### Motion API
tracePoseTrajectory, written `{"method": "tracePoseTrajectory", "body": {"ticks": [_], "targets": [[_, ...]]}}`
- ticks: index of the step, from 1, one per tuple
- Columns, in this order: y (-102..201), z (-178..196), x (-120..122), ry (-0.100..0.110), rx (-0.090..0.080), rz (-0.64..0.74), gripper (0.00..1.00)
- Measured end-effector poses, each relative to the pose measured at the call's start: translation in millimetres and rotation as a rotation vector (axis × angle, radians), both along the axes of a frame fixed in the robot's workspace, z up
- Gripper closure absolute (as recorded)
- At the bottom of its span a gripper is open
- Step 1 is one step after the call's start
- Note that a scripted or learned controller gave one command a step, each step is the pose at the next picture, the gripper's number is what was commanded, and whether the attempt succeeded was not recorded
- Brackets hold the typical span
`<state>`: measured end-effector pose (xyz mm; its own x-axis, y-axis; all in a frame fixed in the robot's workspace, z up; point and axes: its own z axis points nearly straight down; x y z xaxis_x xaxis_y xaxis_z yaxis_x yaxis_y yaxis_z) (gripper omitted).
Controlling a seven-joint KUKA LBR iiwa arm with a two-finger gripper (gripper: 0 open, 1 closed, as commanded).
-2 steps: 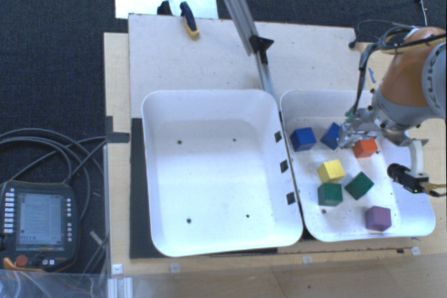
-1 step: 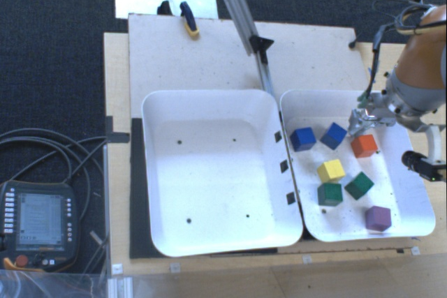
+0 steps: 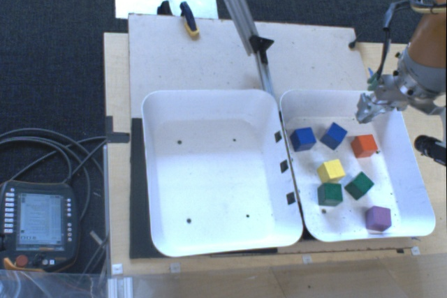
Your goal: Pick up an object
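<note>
From the camera view I see my arm (image 3: 427, 45) reaching in at the upper right of the frame, with the tool (image 3: 366, 110) hanging over the upper right part of the right bin (image 3: 412, 171), near its far rim. I cannot tell whether the tool is parted or closed; it is small and grey against the white wall, and I see nothing caught in it. All the blocks lie in that right bin: a blue cube (image 3: 302, 138) toward its left wall, a second blue cube (image 3: 334, 135) just beside it, an orange cube (image 3: 364, 146) to their right and nearest the tool, though apart from it. Below these sit a yellow cube (image 3: 331, 169) touching a dark green cube (image 3: 330, 193), another green cube (image 3: 359, 185) close by, and a purple cube (image 3: 378, 218) at the lower right corner. The left bin (image 3: 160, 171) sits alongside on the surface (image 3: 209, 52). A teach pendant (image 3: 38, 223) lies at the lower left of the frame.
</note>
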<state>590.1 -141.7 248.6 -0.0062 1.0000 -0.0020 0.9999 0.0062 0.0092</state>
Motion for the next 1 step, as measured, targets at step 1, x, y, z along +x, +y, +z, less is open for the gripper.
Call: {"method": "tracePoseTrajectory", "body": {"ticks": [1], "targets": [[-0.4, 35.3, 1.4, 0.003, 0.000, -0.001, 1.00]]}}
